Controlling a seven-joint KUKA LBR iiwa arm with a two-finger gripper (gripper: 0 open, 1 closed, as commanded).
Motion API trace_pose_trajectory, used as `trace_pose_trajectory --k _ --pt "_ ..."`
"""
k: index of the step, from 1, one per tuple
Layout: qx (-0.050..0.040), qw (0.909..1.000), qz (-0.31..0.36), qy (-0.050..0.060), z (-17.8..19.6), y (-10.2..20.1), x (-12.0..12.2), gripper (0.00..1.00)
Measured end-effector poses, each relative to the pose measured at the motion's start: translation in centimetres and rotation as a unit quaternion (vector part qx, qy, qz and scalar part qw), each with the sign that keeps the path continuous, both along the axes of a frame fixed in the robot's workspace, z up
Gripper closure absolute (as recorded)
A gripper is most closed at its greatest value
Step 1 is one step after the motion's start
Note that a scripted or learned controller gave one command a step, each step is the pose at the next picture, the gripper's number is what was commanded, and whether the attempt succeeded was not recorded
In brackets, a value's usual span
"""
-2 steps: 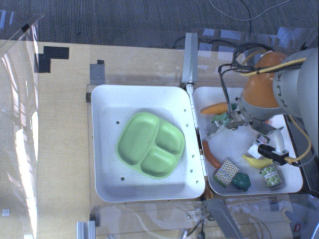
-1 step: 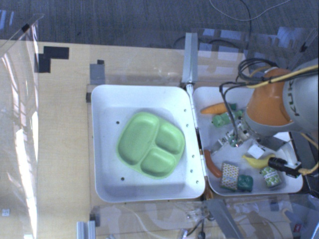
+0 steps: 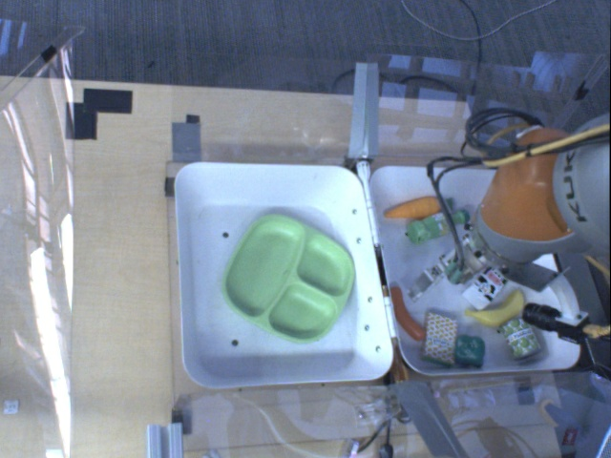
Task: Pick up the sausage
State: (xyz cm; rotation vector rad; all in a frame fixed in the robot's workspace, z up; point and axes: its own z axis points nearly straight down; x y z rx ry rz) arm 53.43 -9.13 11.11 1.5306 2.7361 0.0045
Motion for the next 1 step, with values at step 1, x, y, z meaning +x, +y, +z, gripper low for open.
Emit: trace_pose_trajectory --k 1 --pt "0.0002 0.9998 0.021 0.0 0.2 -0.27 2.08 0.0"
